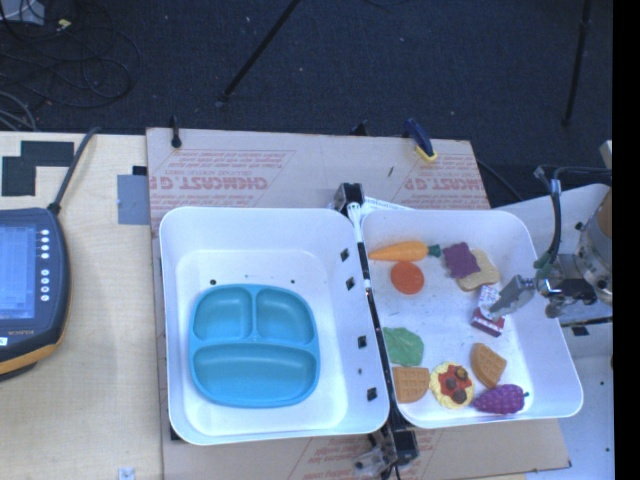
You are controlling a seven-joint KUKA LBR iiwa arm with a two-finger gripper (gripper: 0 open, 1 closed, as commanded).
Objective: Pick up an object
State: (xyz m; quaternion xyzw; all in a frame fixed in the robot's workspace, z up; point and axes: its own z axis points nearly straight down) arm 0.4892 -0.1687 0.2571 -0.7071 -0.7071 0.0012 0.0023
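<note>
While the grey two-finger gripper hangs low over the right shallow white plastic bin, just beside the small red-and-white toy piece, I see several ways this try could fail. I cannot tell how far apart its fingers stand, or whether anything lies between them, since they read as a blurred grey wedge at this slant, so I will not count the piece as held.

My judgement is that the piece, small and flat-looking, could skid out from under a closing finger or be nudged toward the brown wedge-shaped toy bread slice near it. A close made off-centre could equally come up with nothing.

Other candidates lie close together: the purple toy on a tan slice, the orange toy carrot, the round orange-red toy, the green leaf-shaped toy, the yellow round toy with red dots and the purple toy grape bunch. Crowding along the near wall could foul a descent there.

Most of the arm is cut off at the right. What the red-and-white piece is meant to be, I cannot make out. The left white bin carries 1 blue 3-compartment plastic plate, well apart from the work.
</note>
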